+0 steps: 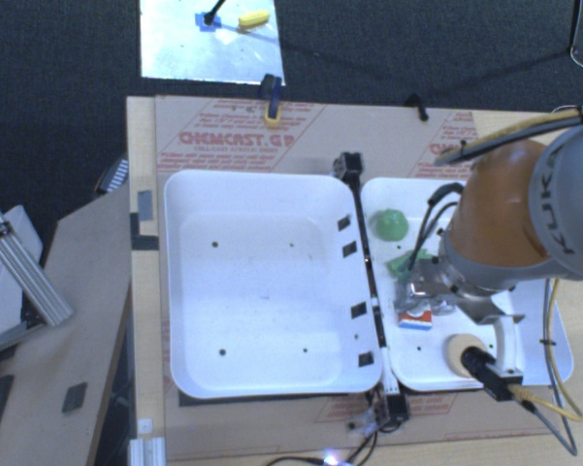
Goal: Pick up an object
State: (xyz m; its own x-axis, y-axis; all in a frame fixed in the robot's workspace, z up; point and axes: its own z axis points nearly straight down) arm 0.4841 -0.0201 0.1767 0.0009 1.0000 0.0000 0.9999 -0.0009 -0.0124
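My gripper (422,294) is lowered into the right bin (412,375), at its left-middle part, under the grey and orange arm (504,212). Directly below it lies a small red, white and blue object (416,319), touching or nearly touching the gripper. A flat green piece (402,262) sticks out just above the gripper. A round green ball (390,224) rests further back in the same bin. A tan round object (457,351) lies near the bin's front edge, partly hidden by the robot.
The left bin (262,357) sits beside the right one, separated by a rim with black clips (354,250). Both stand on a printed cardboard sheet (233,134). A metal plate (209,47) with a yellow item (253,19) lies behind the bench.
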